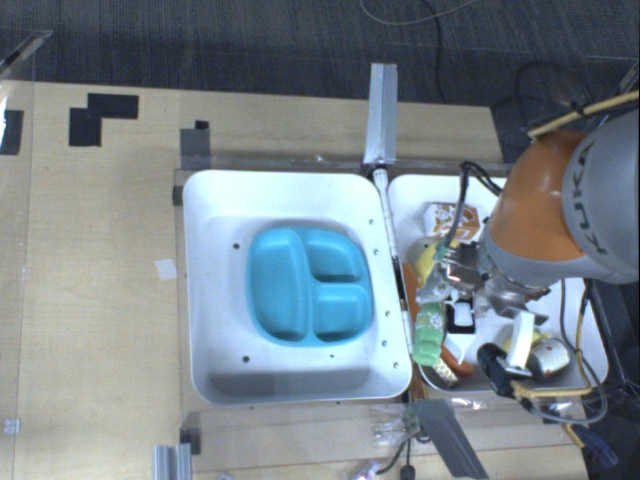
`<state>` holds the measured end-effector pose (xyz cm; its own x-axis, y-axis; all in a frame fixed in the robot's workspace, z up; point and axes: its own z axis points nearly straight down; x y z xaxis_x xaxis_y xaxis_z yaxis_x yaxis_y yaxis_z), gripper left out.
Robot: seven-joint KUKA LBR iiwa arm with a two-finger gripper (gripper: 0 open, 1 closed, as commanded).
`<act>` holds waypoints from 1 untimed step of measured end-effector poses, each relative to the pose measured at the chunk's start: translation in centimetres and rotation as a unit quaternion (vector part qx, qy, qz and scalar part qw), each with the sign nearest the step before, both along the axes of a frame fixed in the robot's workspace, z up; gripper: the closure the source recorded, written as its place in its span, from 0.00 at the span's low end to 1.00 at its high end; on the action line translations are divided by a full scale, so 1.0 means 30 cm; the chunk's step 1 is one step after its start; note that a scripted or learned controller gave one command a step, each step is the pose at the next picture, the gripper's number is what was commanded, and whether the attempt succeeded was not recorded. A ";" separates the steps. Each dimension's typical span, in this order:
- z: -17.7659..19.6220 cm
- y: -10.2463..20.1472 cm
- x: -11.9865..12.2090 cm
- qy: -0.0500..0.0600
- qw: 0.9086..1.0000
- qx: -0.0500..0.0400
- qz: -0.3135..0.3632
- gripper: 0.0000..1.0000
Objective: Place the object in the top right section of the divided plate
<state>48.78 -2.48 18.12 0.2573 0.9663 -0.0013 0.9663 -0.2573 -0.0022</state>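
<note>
Nearest edge, right bin (408, 194): clutter packed against its left wall. An orange item (452, 370) lies lowest, partly under a green bottle (428, 332) that stands or leans just beside the wall; which of the two cannot be told. Just above the bottle, a yellow item (428, 260). The gripper (460, 303) sits low over this heap, close to the bottle and the yellow item; whether the jaws are open or closed cannot be told, and no item can be made out between them. The arm (535, 208), grey with its orange band, covers much of the right bin's middle. Left bin (200, 268): the divided plate (308, 283) lies flat near its centre, well apart from the heap. The plate is bright cyan, a rounded square with a raised rim: one long section down its left, two smaller sections stacked on its right. Further back in the right bin, a printed packet (445, 218) near the far wall. Beyond the bins, an upright metal post (383, 113) rises between them on the pale wooden table (90, 288).
</note>
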 end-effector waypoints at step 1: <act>0.166 -0.082 0.023 -0.001 0.998 0.000 -0.055 1.00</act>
